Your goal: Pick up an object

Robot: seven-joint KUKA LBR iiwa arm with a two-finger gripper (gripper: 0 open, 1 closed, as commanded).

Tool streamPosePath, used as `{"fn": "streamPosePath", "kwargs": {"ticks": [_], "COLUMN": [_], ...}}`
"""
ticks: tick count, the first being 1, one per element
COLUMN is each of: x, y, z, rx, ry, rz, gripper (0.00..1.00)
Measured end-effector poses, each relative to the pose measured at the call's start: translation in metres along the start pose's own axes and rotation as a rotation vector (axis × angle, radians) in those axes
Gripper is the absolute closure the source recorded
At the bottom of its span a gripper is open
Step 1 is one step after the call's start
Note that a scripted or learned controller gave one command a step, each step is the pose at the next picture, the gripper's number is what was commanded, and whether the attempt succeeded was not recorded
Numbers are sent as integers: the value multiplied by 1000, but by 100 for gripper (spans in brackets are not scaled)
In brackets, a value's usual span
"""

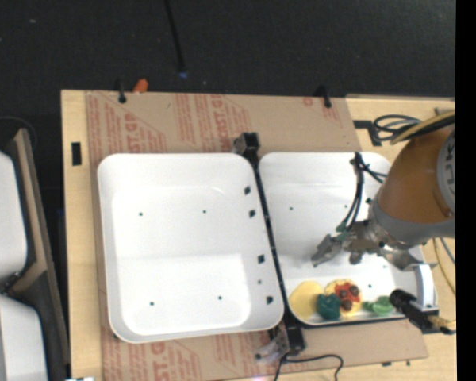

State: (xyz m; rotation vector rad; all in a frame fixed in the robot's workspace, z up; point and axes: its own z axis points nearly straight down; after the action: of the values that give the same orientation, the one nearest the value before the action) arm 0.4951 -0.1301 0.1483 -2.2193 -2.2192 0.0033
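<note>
Along the near wall of the right bin lie a pale yellow disc, a teal toy, a red-and-black piece and a green piece. Just beyond them, the gripper hovers, fingers spread, grasping nothing. The left bin sits alongside.

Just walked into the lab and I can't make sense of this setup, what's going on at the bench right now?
A grey KUKA arm with an orange band reaches in over the right bin. Its gripper hangs above the bin's white floor, just up from a cluster of small objects at the near edge: a pale yellow piece, a teal one, a red one and a green one. Nothing is visibly held. The left bin sits beside it.
</note>
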Motion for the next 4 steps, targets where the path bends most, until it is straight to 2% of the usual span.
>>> {"fn": "streamPosePath", "kwargs": {"ticks": [1,2,4], "x": [0,-1,-3], "y": [-1,1,-2], "z": [50,37,-58], "rx": [0,-5,-9], "ry": [0,-1,-2], "rz": [1,2,0], "gripper": [0,100,100]}}
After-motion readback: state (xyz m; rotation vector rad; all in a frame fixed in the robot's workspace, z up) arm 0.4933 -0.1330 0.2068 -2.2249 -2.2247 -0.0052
